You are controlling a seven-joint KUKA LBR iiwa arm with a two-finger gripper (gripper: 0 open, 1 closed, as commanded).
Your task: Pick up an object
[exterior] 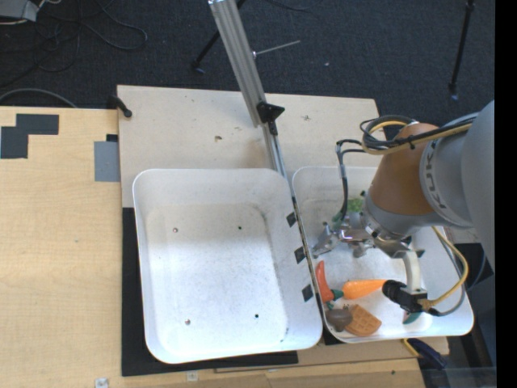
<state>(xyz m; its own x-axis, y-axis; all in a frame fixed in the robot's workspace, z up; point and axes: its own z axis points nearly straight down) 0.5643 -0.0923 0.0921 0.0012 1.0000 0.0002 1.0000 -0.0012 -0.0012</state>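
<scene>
My gripper [342,238] hangs low over the middle of the right bin [457,323], under the grey arm with its orange band. An orange carrot [363,288] lies just in front of it. A red-orange piece [321,280] rests against the bin's left wall. In the near left corner a tan wedge [365,323] sits next to a dark lump [339,318]. Something green [354,206] peeks out behind the wrist, and a small teal piece [414,318] lies near the front right. I see nothing gripped.
The left bin [153,217] stands beside the right one, and they meet at a shared divider wall [297,241]. A slanted metal rail [242,63] rises behind the bins. The wooden bench [56,241] stretches to the left.
</scene>
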